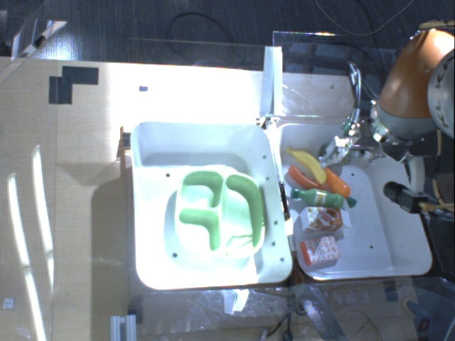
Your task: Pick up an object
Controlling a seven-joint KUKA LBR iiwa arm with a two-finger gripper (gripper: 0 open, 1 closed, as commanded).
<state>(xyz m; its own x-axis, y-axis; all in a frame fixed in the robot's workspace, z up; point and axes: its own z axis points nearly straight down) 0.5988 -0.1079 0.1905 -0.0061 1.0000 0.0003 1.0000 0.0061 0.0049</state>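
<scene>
The right bin (398, 258) holds a yellow banana (306, 163) at its back left. Beside it lie an orange carrot-like piece (337, 184), a green bottle (323, 198) on its side and two red-and-white packets (323, 220) (320, 250). My gripper (340, 150) hangs low over the back of this bin, just right of the banana and above the orange piece. Nothing shows in its grasp.
The left bin (149, 190) holds a green divided tray (217, 212). A clear upright divider (273, 77) stands at the back between the bins. The arm's orange band (409, 69) and grey body cover the right bin's far right side.
</scene>
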